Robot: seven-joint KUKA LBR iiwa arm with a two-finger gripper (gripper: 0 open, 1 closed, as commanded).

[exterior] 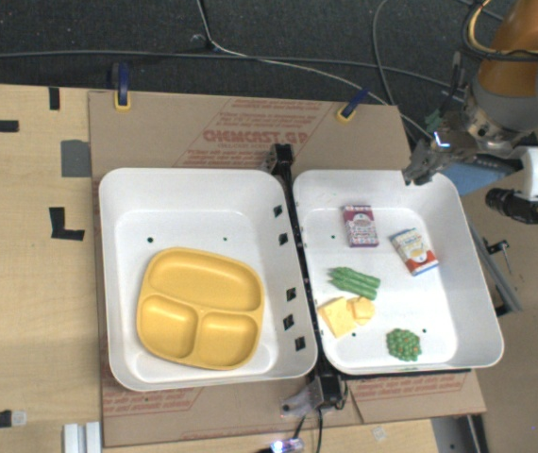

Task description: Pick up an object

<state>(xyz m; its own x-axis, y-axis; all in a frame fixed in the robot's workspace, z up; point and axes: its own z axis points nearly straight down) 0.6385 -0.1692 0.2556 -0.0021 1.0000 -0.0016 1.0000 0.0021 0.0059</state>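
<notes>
At the upper right of the frame, the gripper is hovering over the right bin's far corner, finger state impossible to tell, positioning above the maroon carton, still lying unpicked.

Two shallow white bins sit side by side on a cardboard sheet over the counter. The left bin holds a yellow divided plate. In the right bin lie a maroon box, a small red-and-white carton, green beans, yellow cheese pieces and a green broccoli piece, all apart except the beans touching the cheese. The hand hovers at the right bin's upper right corner.
</notes>
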